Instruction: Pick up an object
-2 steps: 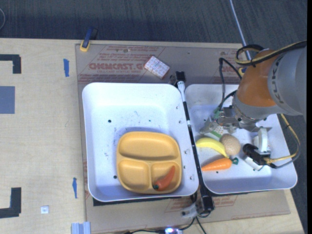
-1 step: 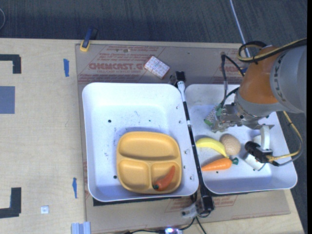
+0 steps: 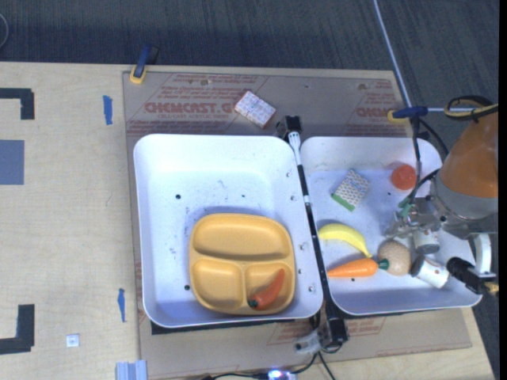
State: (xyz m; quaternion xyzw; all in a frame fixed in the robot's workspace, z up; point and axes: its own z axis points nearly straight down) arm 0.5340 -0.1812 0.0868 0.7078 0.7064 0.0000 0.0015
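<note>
**Beside the banana: a crowded pick in the right bin**

Nearest the camera, to the view's left of the banana [image 3: 343,237] and across the two bin walls, a yellow divided plate [image 3: 198,253] is seen in the left bin [image 3: 162,212]. A red pepper [image 3: 269,289] lies in its near right compartment. Just in front of the banana, in the right bin [image 3: 360,155], a carrot [image 3: 352,269] is laid with its green end touching a beige round object [image 3: 394,257], which sits to the banana's right. Just beyond that object, and likewise right of the banana, the tool [image 3: 412,224] is held low over the bin. How wide it stands cannot be told, and nothing is shown gripped in it. Behind the banana a checked packet [image 3: 351,188] is found, and further back and to the right a red ball [image 3: 403,176].

The beige round object is judged the likeliest target, being closest to the tool. Several failures may be expected:

- A round body may be squeezed out sideways if it is closed on off-centre.
- The carrot, being in contact, may be nudged or pinched along with it, so that neither is held firmly.
- The near wall of the bin may be struck if the descent is made too far forward of the banana.
</note>
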